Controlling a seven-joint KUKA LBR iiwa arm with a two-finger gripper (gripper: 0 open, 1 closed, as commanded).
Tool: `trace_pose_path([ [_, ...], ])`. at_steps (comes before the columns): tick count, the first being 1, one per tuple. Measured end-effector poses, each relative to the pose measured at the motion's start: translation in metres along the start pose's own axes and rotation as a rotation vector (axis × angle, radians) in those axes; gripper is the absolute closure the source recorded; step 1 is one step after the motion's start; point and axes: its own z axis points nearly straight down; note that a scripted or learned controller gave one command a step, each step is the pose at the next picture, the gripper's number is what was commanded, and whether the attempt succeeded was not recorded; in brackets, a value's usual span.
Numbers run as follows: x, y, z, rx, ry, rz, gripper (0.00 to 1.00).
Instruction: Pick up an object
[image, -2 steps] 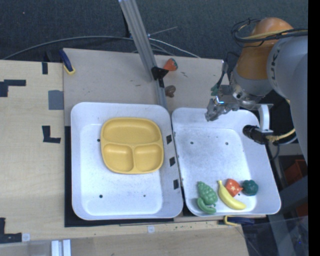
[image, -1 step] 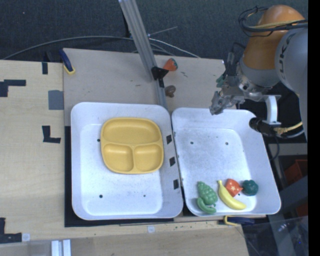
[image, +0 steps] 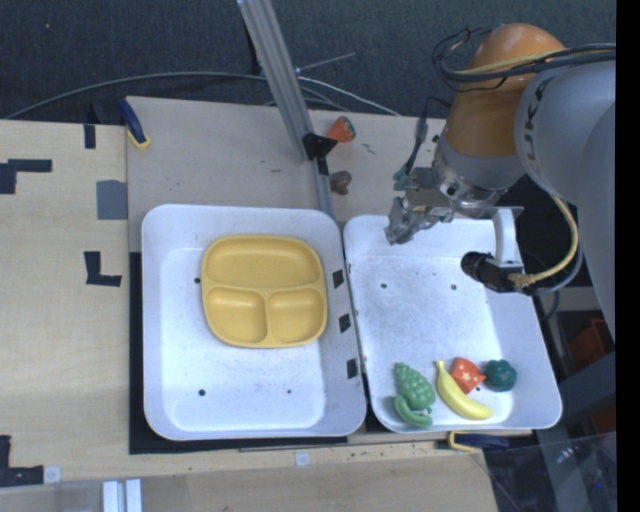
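White plastic makes up both shallow bins on the bench, and we find the toys we could pick clustered along the near edge of the right bin (image: 520, 330), toward its near right corner: a green bumpy toy vegetable (image: 411, 393), a yellow toy banana (image: 460, 393) just beside it, a red-orange toy piece (image: 465, 372) touching the banana's upper side, and a dark green round toy (image: 499, 375) next to that. The left bin (image: 165, 330) carries a yellow divided plate (image: 265, 290) toward its far side. The gripper (image: 398, 230) hangs over the far left corner of the right bin, well apart from the toy cluster — we see nothing between its fingers, and from this slant we cannot tell how far they stand open. We judge the pick to be at its start: no object is lifted, and the arm is not yet over a target. The next move calls for carrying the gripper across the bin toward the near edge, settling over one toy, and descending with the fingers on either side of it. The crowding there is the snag — the banana and its neighbours touch, so a clean closure on one piece may be hard, and the bin wall sits close behind them.
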Motion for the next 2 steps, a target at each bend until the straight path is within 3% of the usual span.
trace_pose_path([
  [1, 0.043, -0.013, 0.007, 0.001, -0.001, 0.001, 1.00],
  [2, 0.108, -0.022, 0.009, 0.000, 0.000, -0.002, 1.00],
])
